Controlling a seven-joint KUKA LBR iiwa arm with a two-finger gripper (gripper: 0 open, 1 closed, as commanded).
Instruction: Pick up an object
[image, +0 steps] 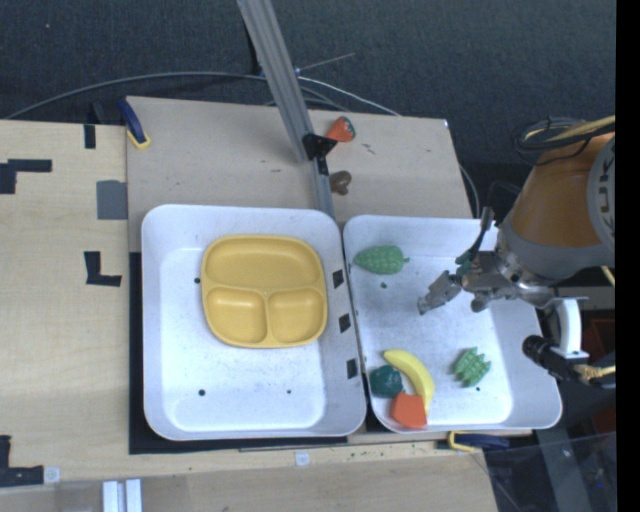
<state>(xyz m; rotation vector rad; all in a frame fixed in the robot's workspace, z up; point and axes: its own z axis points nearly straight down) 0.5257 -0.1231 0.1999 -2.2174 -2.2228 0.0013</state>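
Yellow divided plate inside left white bin; grey pole crossing bench above bins.

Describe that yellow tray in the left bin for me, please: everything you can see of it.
The yellow tray looks like smooth, matte plastic, a rounded square with soft corners and a raised rim. It is divided into three compartments: one wide section across the far side and two smaller ones side by side nearer the camera. It lies flat, right side up, in the far part of the left bin, slightly turned against the bin's walls. It rests on the bin's floor, and the hand is well apart, over the right bin.
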